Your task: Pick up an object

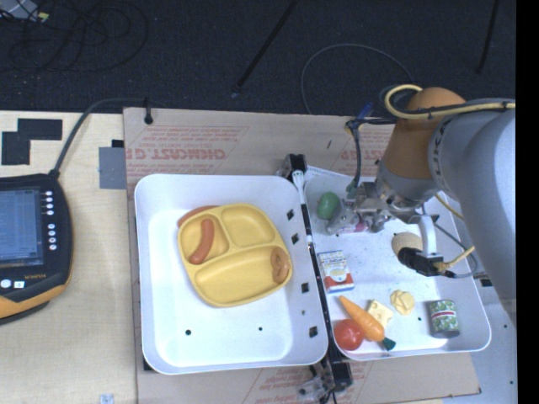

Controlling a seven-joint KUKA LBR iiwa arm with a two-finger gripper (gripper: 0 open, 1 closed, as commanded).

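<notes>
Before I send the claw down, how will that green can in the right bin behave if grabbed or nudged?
The green can looks rigid, so it likely won't deform. It seems to lie tilted near the right bin corner, so a nudge may roll it against the wall. Its rounded, printed surface could slip unless gripped across the body.

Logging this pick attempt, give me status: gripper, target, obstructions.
Gripper low in right bin, finger state unclear. Green object just beside it, not seen held. Small carton and carrot nearer the front, apart.
</notes>
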